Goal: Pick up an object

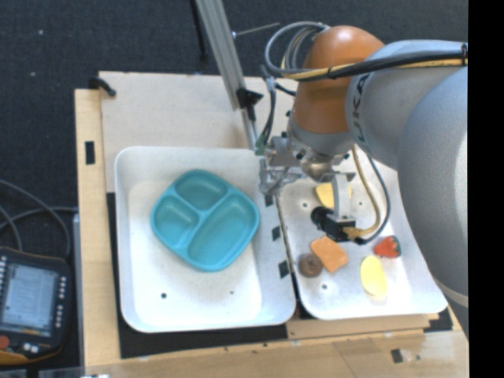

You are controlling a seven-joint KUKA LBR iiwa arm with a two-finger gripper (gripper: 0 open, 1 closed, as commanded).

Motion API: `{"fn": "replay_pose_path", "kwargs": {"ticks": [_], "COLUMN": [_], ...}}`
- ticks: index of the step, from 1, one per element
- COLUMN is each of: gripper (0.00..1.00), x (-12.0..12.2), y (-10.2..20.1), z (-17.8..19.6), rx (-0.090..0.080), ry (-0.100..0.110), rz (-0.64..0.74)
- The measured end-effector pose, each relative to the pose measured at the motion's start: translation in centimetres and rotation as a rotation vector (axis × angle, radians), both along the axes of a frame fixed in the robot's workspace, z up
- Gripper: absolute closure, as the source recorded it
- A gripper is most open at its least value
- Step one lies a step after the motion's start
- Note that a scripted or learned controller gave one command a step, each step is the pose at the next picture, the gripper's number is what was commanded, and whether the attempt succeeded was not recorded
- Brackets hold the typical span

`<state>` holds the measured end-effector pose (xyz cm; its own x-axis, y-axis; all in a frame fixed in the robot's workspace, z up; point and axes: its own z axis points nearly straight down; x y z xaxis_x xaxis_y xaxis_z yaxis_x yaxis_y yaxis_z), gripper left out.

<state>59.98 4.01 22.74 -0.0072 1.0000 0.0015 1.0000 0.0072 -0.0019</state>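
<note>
My gripper (pixel 273 178) hangs over the far left corner of the right bin (pixel 346 304), close to the wall between the two bins. I see nothing held in it. Several small objects lie in the right bin. A yellow wedge (pixel 324 193) is just right of the gripper. An orange block (pixel 329 253) lies nearer the front, touching a brown round piece (pixel 310 266). A yellow oval (pixel 373 277) and a red piece (pixel 387 247) lie to the right.
The left bin (pixel 134 305) holds a teal divided plate (pixel 205 218). A slanted metal rail (pixel 224 53) rises behind the bins. The arm's grey body (pixel 425 148) covers the right bin's far right side.
</note>
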Motion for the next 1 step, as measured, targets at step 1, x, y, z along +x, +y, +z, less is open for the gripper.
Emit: {"fn": "replay_pose_path", "kwargs": {"ticks": [1], "gripper": [1.00], "x": [-0.40], "y": [4.67], "z": [1.79], "rx": [0.000], "ry": [-0.004], "rz": [0.000]}}
